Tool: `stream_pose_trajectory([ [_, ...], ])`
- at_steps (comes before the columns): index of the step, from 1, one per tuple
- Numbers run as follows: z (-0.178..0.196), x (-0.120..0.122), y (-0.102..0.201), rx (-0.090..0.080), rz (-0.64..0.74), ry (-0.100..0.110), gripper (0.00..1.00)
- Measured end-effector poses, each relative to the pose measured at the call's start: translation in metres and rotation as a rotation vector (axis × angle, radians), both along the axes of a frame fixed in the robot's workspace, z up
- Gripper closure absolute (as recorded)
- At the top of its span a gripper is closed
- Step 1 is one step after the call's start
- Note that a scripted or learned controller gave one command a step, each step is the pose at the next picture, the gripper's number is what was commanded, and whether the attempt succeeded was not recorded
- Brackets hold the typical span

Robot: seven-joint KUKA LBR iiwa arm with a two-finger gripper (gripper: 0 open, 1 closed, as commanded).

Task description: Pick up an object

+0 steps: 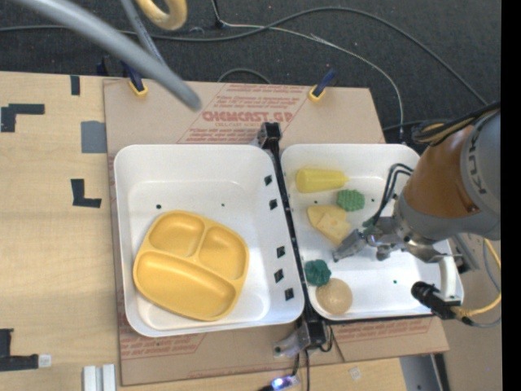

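Remotely, I am watching the jaws hovering in the right bin, slightly parted and holding nothing, just beside the cheese wedge.

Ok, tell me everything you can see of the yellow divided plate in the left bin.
The yellow divided plate lies flat, right way up, on the floor of the left bin, toward its near side. It looks like smooth moulded plastic with rounded corners, turned at an angle to the bin's walls. Raised ridges split it into three wells: one long well along the near edge and two smaller ones behind it. Nothing lies in the wells, and nothing touches it but the bin floor. The gripper is over the right bin.
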State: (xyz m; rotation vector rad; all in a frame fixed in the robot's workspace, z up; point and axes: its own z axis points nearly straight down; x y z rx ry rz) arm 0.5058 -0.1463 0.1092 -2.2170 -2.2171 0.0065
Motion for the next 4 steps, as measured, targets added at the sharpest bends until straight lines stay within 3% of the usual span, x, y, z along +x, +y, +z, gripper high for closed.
stream_pose_trajectory([
  [1,-0.025,0.000,0.000,-0.002,0.001,-0.006,0.00],
  [2,-0.014,0.001,0.000,-0.005,0.000,-0.009,1.00],
  [4,0.080,0.007,0.004,-0.002,0.002,-0.011,1.00],
])
